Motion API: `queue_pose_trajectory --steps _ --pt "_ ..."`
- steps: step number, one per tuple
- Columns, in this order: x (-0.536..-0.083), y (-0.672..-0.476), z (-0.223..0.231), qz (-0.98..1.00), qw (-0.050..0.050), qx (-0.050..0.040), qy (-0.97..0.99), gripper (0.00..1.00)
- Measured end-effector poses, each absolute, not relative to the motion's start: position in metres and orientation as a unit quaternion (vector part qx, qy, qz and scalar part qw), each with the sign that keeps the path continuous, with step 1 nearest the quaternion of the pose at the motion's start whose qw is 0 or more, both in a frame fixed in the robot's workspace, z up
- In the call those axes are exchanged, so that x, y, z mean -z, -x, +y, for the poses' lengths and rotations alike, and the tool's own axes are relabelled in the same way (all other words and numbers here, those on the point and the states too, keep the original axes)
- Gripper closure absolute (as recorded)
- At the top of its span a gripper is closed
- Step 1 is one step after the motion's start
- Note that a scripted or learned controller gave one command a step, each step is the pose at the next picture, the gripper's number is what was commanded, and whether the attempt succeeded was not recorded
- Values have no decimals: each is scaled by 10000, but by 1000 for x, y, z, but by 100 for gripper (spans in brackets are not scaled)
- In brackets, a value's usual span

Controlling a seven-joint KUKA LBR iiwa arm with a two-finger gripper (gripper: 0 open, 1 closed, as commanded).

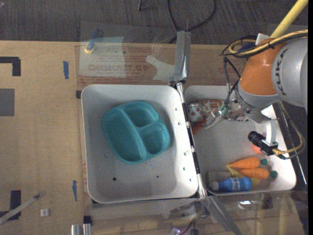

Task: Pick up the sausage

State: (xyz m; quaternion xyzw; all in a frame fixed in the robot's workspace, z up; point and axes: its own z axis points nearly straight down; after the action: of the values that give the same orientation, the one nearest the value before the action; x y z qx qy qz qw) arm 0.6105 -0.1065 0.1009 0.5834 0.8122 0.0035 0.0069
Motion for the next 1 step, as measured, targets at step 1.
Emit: queue_pose_trajectory --steps 1 --pt "-92 -661 -118 7835 -111 68 -6213 0"
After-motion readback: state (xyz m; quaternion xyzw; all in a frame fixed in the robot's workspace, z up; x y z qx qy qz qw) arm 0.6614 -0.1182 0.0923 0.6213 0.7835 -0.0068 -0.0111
